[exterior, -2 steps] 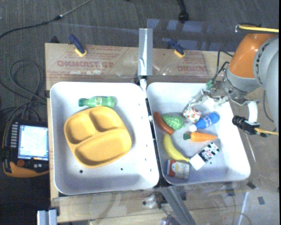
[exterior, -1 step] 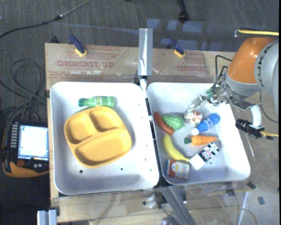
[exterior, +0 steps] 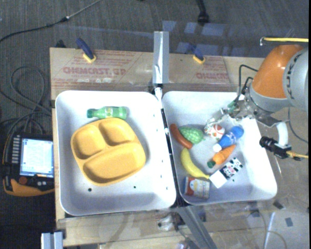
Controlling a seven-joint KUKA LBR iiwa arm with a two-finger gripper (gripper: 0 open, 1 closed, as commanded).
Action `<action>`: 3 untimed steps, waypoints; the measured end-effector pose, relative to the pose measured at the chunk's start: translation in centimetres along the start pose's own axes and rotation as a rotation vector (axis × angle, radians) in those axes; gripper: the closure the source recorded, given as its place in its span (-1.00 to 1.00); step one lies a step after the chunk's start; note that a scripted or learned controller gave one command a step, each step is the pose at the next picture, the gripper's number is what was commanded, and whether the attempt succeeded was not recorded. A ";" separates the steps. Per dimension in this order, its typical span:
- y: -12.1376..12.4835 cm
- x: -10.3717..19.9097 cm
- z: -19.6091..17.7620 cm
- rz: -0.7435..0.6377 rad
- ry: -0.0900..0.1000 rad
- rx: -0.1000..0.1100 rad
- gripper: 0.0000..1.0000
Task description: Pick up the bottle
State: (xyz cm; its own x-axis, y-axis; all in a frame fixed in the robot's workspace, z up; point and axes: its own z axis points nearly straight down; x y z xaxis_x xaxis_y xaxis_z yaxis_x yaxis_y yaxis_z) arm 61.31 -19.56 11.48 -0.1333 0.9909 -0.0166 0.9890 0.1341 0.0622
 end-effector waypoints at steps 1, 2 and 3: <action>-0.7 0.5 0.0 0.022 0.003 -0.001 -1.00; -4.2 0.9 2.1 0.016 0.012 0.047 -1.00; -4.1 0.8 1.1 0.017 0.009 0.043 1.00</action>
State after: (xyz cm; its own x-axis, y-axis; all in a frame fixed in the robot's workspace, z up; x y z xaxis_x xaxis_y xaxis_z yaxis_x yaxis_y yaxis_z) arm 57.25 -19.31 10.13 -0.1164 0.9932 -0.0068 0.9930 0.1165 0.0196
